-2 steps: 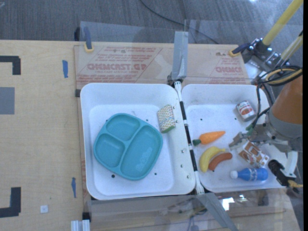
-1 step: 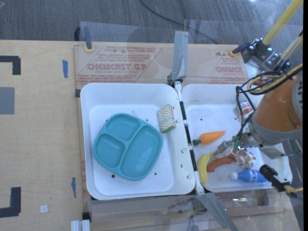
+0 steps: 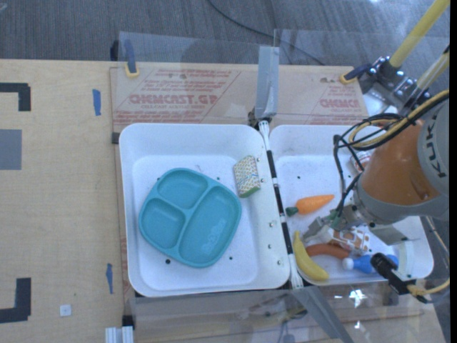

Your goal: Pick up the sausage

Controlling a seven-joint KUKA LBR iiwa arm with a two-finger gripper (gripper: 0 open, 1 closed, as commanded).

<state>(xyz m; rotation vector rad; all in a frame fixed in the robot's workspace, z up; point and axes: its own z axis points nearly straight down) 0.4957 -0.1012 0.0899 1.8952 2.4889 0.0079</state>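
Camera view has the gripper [image 3: 335,229] low in the right bin [image 3: 300,145], finger state impossible to tell, poised just above the sausage [image 3: 326,249], with the banana [image 3: 308,261] at its 8 o'clock and the carrot [image 3: 315,204] at 11.

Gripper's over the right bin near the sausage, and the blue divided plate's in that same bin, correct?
Not quite. The camera view shows the blue divided plate in the left bin, not the right one. The gripper is over the right bin, close to the sausage.
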